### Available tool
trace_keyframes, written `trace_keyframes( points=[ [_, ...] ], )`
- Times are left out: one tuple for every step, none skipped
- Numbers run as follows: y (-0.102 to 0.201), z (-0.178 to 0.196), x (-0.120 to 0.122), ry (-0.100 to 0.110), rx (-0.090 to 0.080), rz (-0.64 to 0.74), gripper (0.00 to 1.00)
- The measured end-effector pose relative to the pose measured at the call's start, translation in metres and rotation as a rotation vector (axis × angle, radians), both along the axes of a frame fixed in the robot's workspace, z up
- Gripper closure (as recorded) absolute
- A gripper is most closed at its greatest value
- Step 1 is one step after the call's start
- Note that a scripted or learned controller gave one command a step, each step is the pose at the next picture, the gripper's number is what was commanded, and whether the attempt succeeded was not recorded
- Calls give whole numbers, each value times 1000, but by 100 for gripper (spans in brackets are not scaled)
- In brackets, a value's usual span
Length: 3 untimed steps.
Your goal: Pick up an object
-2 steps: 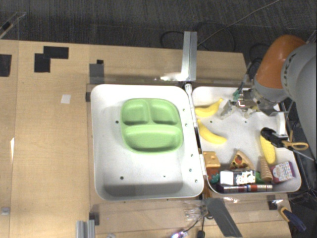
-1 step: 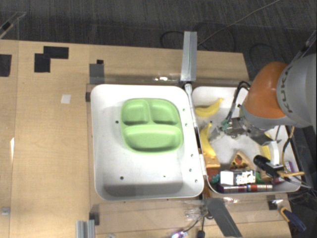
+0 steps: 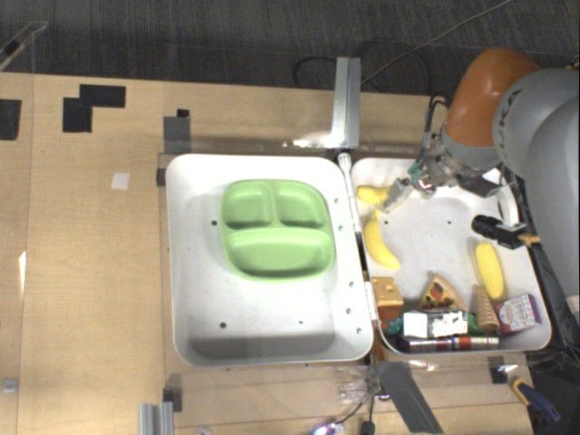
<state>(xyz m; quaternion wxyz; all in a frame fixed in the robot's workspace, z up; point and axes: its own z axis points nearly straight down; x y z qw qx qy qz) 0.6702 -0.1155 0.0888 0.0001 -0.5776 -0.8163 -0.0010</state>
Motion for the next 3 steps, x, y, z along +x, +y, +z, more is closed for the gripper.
trace_keyframes(
  points=[
    [0, 12, 1, -1, -2, 5, 100],
    [11, 1, -43, -10, -7, -316, 100],
    [7, 1, -41, -13, -7, -158, 100]
  ],
)
